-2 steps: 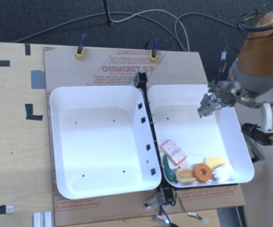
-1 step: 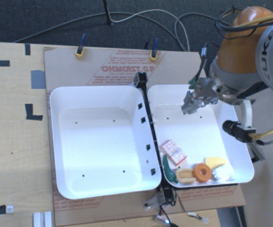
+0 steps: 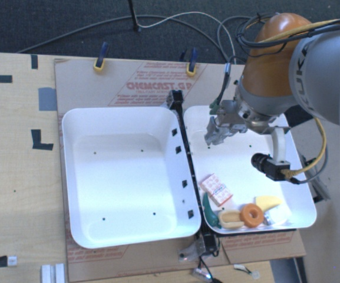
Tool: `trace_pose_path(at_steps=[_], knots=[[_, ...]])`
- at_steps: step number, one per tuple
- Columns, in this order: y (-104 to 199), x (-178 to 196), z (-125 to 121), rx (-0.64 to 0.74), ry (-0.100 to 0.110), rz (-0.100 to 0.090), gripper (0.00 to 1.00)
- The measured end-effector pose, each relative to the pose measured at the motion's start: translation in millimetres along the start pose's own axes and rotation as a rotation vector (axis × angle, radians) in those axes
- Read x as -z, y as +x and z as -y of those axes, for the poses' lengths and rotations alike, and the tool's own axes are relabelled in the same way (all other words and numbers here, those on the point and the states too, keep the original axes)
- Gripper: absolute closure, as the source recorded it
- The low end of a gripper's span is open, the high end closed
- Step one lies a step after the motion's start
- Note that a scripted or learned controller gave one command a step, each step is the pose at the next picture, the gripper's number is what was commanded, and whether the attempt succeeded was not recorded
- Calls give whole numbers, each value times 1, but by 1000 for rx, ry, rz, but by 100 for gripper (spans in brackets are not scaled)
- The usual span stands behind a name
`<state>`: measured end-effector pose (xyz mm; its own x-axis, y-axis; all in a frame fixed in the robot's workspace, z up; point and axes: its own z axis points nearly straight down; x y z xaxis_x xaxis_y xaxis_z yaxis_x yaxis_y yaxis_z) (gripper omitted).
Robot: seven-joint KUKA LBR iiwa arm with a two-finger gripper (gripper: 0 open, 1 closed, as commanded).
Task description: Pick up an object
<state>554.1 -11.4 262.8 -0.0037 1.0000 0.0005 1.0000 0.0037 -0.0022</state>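
My gripper (image 3: 215,132) hangs over the upper left part of the right bin (image 3: 240,161), with nothing seen between its metal fingers. The objects lie well below it, along that bin's front edge: a small white box with red print (image 3: 215,189), a dark green piece (image 3: 209,211), a tan bun-like piece (image 3: 231,219), an orange ring (image 3: 252,215), a yellow wedge (image 3: 268,203) and a white lump (image 3: 278,216).
The left bin (image 3: 122,175) lies beside the right one, with a black divider strip (image 3: 183,158) between them. A black cylinder (image 3: 268,165) on the arm juts over the right bin's right side. Cables run across the dark floor behind the bench.
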Motion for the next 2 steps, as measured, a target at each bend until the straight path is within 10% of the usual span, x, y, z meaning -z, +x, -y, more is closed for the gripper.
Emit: trace_pose_path(at_steps=[2], knots=[[92, -8, -11, 1, -2, 0, 100]])
